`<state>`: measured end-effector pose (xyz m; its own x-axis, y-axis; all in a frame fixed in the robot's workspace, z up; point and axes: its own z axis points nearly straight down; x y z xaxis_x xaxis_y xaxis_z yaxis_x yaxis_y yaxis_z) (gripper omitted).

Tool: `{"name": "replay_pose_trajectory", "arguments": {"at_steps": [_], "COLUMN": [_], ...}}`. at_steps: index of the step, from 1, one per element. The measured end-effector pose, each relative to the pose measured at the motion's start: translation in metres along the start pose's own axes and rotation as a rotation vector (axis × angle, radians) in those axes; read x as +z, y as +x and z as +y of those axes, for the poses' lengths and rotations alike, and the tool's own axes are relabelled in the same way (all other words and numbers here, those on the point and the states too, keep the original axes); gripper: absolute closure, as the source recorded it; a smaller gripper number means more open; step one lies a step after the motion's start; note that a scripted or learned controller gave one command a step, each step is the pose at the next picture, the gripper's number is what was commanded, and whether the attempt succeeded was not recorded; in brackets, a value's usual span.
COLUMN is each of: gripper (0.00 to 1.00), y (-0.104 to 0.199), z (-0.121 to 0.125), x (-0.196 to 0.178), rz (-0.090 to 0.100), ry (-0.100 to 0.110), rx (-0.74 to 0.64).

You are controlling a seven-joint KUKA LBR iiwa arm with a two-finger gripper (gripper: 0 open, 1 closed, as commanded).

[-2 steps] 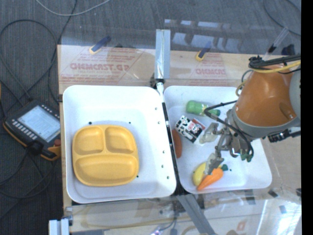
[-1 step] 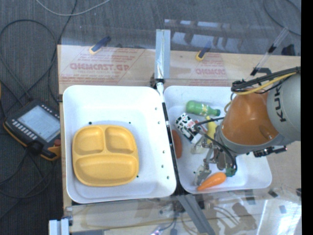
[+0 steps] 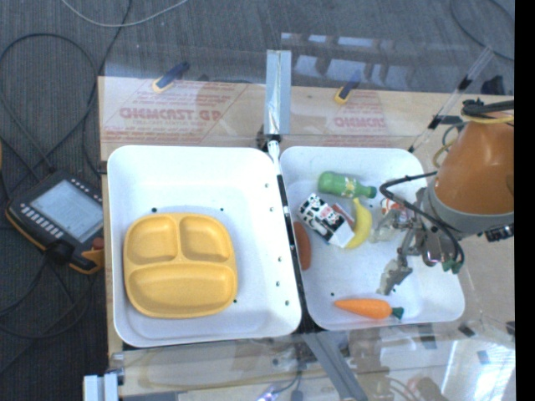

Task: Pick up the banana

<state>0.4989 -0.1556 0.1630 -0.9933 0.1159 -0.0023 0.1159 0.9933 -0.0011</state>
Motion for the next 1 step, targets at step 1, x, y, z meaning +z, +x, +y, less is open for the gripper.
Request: {"name": "replay_pose_trajectory", "arguments": {"at_steps": [1], "gripper": [0.00], "y": [-0.0854], "z": [-0.0297], "x": [0.0334], "rz": [0.000], "ry": [-0.001], "rx": [-0.094]}}
